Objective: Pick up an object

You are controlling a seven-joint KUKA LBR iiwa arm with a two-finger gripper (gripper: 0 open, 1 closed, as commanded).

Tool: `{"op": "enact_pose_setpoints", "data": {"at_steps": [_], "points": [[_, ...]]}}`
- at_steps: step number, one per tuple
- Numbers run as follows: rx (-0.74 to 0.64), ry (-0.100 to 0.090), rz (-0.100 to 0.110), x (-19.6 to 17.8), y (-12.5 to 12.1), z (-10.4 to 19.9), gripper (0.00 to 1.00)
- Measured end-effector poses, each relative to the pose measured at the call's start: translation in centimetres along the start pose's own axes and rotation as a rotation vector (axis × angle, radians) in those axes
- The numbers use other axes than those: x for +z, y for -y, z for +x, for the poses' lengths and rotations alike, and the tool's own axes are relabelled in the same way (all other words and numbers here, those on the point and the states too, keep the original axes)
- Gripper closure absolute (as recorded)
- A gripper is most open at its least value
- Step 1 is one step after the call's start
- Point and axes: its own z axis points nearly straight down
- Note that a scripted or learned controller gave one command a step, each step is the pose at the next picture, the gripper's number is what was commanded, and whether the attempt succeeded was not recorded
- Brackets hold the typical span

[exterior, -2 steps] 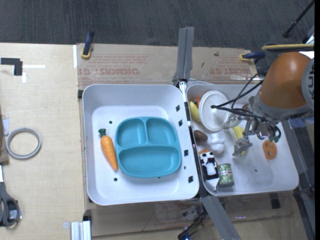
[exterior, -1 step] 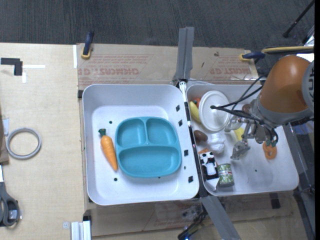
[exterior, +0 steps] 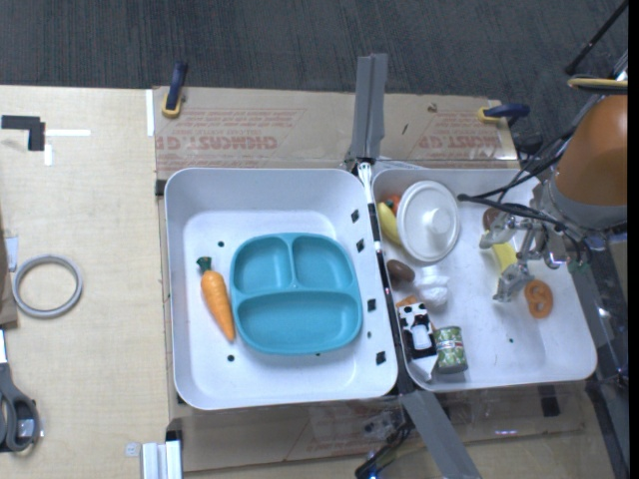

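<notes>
Fingers of the gripper hang low over the right bin, and they seem to stand narrowly apart with the tips near the bin floor, though at this size and among the cables and metal of the wrist it is hard to be sure; nothing can be seen clamped between them. A yellow piece lies just beside the left finger, perhaps touching it, and an orange pretzel-shaped toy lies just beside the tips on the other side, so either could be the thing aimed at. By my judgement the pick is at the reaching or closing step: no object is lifted, and the grasp, the lift and the carry clear of the bin are all left to do. The arm comes in from the right edge, its orange band over the bin's far right corner, and the wrist is angled down and to the left toward the middle of the right bin. Other candidates sit in the same bin, well apart from the tips: an upturned white bowl near the top left, a brown egg-like piece below it, a black-and-white cow toy and a small green can toward the front. In the left bin a blue divided plate lies with a carrot just beside its left rim.
</notes>
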Motion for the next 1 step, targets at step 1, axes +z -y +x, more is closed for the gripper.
{"op": "enact_pose_setpoints", "data": {"at_steps": [1], "points": [[-0.003, 0.006, 0.002, -1.06, -0.08, -0.20, 1.00]]}}
